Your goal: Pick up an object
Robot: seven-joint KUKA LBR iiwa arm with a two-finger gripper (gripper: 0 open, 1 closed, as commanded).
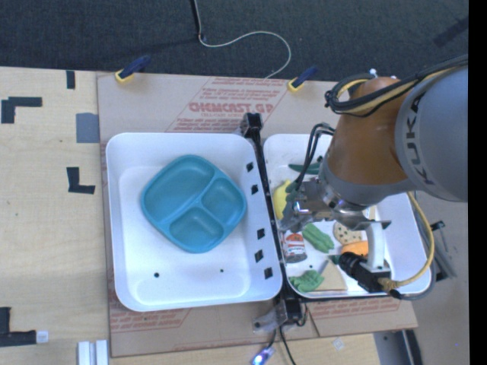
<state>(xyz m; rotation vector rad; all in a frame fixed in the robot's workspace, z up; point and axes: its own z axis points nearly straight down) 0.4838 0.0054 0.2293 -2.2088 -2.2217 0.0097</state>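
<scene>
Grey arm point(426, 139) over right bin point(420, 238); gripper point(298, 213) above crowded small objects point(316, 242), grasp state indeterminable; dense packing risks fingers striking neighbours, spoiling the pick

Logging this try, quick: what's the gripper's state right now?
Gripper: low in the right bin over the small objects; open or shut cannot be told.

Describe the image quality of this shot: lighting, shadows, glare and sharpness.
Camera view: even, diffuse light; the blue divided plate throws only a faint shadow on the left bin. The white bin floors look bright and slightly washed out, without hard glare. Overall focus is soft; the small items under the arm in the right bin blur together, and the gripper is hard to resolve.
</scene>
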